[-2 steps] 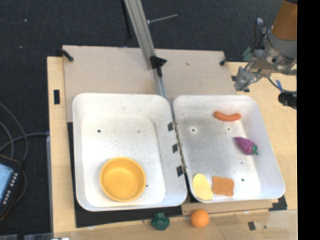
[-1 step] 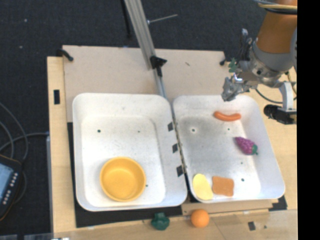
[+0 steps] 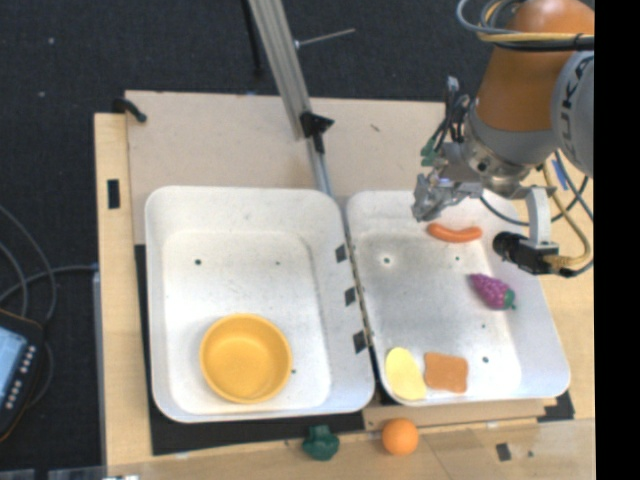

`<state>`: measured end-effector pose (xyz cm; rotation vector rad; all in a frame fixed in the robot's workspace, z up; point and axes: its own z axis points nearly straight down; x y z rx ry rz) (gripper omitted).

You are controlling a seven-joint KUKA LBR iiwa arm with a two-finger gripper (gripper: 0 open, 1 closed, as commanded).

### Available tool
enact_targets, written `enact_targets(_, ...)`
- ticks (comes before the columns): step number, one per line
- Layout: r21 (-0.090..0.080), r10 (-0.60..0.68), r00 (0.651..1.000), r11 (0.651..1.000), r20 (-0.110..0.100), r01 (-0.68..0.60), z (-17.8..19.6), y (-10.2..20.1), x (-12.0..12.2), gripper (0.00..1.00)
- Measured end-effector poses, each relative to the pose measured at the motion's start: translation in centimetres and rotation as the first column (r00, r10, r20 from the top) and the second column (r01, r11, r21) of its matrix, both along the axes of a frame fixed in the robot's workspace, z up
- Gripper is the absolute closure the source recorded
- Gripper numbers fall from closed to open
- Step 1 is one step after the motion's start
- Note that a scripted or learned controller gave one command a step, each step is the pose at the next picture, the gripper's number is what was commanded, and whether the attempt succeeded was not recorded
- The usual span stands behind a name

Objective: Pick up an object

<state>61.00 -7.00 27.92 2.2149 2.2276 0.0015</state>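
Two shallow white bins are sitting side by side on the wooden bench [image 3: 210, 133], touching along their inner edges. The left bin [image 3: 240, 218] is holding a single item — a yellow bowl [image 3: 246, 357], sitting upright in the near part of the bin.

The right bin [image 3: 420, 298] is carrying four small objects. An orange sausage-shaped piece [image 3: 455, 233] is lying near the far edge. A purple grape cluster [image 3: 492, 290] is resting toward the right side, well apart from the others. At the near edge, a pale yellow oval piece [image 3: 404, 372] and an orange flat block [image 3: 446, 372] are lying just beside each other.

The arm [image 3: 525, 78] is reaching in from the right, its orange band sitting above the wrist. The gripper [image 3: 432, 200] is hanging over the far end of the right bin, just beside and to the left of the orange sausage-shaped piece — nothing is showing between its fingers, and whether they are spread or closed cannot be told from this angle.

A grey metal rail [image 3: 285, 68] is slanting down from the top of the view to the gap between the bins.

Outside the bins, on the near strip of the bench, an orange ball [image 3: 400, 436] and a small green object [image 3: 320, 442] are lying near each other.
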Motion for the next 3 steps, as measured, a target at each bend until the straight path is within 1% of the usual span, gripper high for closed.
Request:
enact_targets(1,0.0,0.0,1.0,1.0,-0.001,0.0,-0.5,4.3,-2.5,1.0)
enact_targets(2,0.0,0.001,1.0,1.0,-0.001,-0.001,-2.2,9.9,-3.7,1.0)
enact_targets(3,0.001,0.001,1.0,1.0,-0.001,-0.001,-2.1,14.0,-5.6,1.0)
